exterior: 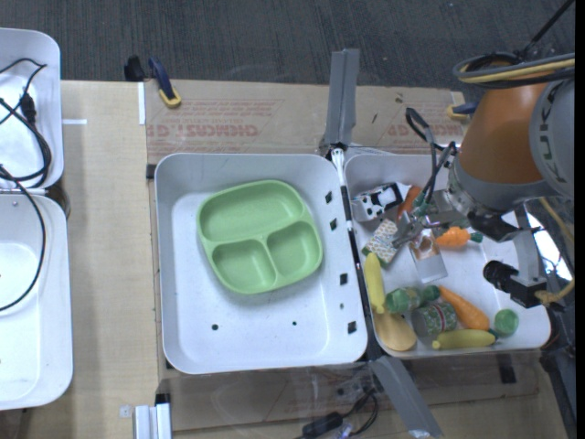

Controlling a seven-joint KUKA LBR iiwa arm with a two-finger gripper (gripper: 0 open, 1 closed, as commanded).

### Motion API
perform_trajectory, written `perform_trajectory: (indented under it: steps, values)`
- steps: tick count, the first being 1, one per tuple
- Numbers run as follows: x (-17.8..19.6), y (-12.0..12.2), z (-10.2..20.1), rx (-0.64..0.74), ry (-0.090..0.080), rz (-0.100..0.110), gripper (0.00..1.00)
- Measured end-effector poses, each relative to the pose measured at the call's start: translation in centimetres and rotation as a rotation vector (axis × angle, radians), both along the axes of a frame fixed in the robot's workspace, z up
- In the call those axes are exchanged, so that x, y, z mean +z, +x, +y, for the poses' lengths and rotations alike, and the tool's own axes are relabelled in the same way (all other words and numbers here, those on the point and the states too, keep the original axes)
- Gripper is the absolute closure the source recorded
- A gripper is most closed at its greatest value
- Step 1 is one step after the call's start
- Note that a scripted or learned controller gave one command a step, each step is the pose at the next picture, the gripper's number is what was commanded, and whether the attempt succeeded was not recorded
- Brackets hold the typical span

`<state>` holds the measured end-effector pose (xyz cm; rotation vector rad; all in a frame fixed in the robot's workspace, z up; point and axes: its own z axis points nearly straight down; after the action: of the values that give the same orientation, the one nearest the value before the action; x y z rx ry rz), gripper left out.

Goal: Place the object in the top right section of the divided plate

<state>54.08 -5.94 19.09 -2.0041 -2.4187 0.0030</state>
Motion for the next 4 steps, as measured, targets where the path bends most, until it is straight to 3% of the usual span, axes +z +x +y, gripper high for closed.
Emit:
perform_trajectory:
  steps: [1,2,3,4]
  values:
    - [1.9,5.5,7.9,-0.01,0.0,0.0,1.0]
    - [-0.1,1.5,8.8,-0.243,-0.002,0.004,1.0]
    - [-0.1,6.7,15.3,-0.045,-0.002,0.002,1.0]
    - [-5.7,9.2,16.1,0.006,-0.002,0.002,1.0]
